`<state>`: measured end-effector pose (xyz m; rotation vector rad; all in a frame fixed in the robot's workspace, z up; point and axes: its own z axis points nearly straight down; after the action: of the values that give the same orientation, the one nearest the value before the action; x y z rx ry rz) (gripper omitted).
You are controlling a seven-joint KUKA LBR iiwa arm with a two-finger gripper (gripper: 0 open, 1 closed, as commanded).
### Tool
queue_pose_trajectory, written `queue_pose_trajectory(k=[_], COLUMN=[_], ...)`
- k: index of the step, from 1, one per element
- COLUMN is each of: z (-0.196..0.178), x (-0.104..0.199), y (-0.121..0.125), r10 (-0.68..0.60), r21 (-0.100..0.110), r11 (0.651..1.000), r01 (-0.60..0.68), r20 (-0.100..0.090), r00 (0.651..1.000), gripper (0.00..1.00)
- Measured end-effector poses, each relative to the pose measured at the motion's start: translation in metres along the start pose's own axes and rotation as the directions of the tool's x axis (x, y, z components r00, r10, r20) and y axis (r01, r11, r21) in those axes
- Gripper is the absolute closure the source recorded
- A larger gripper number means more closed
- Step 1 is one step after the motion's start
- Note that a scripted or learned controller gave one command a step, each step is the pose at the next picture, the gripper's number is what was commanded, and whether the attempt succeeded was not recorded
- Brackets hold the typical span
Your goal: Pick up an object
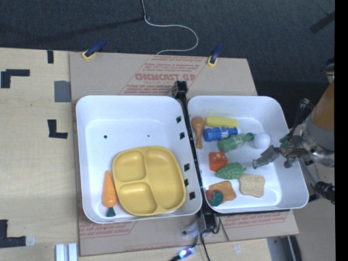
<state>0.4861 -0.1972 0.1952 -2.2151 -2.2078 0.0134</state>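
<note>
The right bin (272,109) holds several toy foods. A yellow piece (221,122), a blue bottle (219,133) and a green bottle (235,142) lie near its far side. A white ball (262,140) rests beside them. A brown drumstick (198,129) lies along the left wall. Nearer the front are a red pepper (218,161), a green vegetable (230,171), a bread slice (252,185) and an orange piece (218,192). My gripper (262,161) hangs low over the bin's right side, between the ball and the bread, with nothing seen in it.
The left bin (98,113) carries a yellow divided plate (148,179) and a toy carrot (109,192) at its front left. The arm's wrist (321,140) reaches over the right bin's right wall. A white cable (168,29) runs across the dark floor behind.
</note>
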Motion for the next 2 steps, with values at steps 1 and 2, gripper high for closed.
queue_pose_trajectory(k=[1,2], z=[-0.005,0.061], x=[0.000,0.001], y=[0.002,-0.004], r10=[-0.004,-0.004], r21=[-0.009,-0.003], r11=[1.000,1.000], r01=[0.004,0.004], r20=[0.003,0.000], r00=[1.000,1.000], gripper=[0.00,0.00])
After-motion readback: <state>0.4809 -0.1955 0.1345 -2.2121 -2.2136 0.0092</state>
